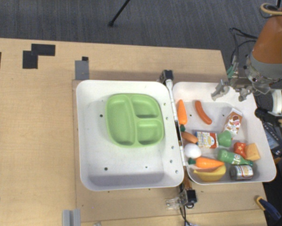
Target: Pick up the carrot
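Gripper (231,92) open, holding nothing — hovering over right bin's (269,169) back edge, well apart from carrot (181,112) by the divider.

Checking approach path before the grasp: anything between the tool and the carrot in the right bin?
Nothing visible. The tool hangs over the right bin's far edge; the carrot lies along its left wall, bare bin floor between. The sausage lies just off that line.
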Tool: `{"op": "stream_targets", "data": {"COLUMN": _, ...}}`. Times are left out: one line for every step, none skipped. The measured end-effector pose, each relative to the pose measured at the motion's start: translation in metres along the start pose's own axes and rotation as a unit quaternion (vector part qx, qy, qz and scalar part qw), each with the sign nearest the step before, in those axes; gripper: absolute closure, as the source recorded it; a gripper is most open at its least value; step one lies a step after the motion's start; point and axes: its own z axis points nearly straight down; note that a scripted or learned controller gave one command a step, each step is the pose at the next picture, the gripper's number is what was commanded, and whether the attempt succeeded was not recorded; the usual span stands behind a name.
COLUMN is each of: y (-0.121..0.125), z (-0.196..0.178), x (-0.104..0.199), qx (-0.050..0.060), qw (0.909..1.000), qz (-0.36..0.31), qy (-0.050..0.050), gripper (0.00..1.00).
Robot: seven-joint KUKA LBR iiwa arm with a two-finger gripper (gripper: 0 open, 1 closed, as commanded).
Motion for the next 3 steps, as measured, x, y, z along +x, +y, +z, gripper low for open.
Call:
{"op": "stream_targets", "data": {"y": -0.055, "z": 0.107, "x": 0.045, "qx": 0.002, "qw": 0.9849, "qz": 0.173, "qy": 0.0, "gripper": 0.0}}
{"op": "stream_targets", "data": {"y": -0.119, "z": 0.121, "x": 0.055, "qx": -0.004, "qw": 0.9647, "qz": 0.263, "qy": 0.001, "gripper": 0.0}}
{"op": "stream_targets", "data": {"y": -0.075, "z": 0.024, "x": 0.141, "qx": 0.001, "qw": 0.924, "qz": 0.382, "qy": 0.001, "gripper": 0.0}}
